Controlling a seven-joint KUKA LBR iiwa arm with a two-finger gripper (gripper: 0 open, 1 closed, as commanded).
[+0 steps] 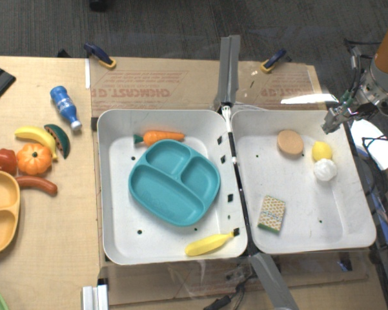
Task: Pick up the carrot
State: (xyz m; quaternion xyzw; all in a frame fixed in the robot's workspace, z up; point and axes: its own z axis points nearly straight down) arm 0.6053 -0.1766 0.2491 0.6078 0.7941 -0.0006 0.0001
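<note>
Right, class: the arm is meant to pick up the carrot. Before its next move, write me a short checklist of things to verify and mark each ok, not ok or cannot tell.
1. Carrot in plain sight, lying in the left bin near its far wall: ok.
2. Top of the carrot uncovered: ok.
3. Room around the carrot: not ok, it lies right against the far edge of the teal plate.
4. Pincer over the carrot: not ok, it sits at the far right edge of the right bin.
5. Pincer opening: cannot tell.
6. Path across: the bins' divider lies between pincer and carrot; clearance cannot tell.
</note>
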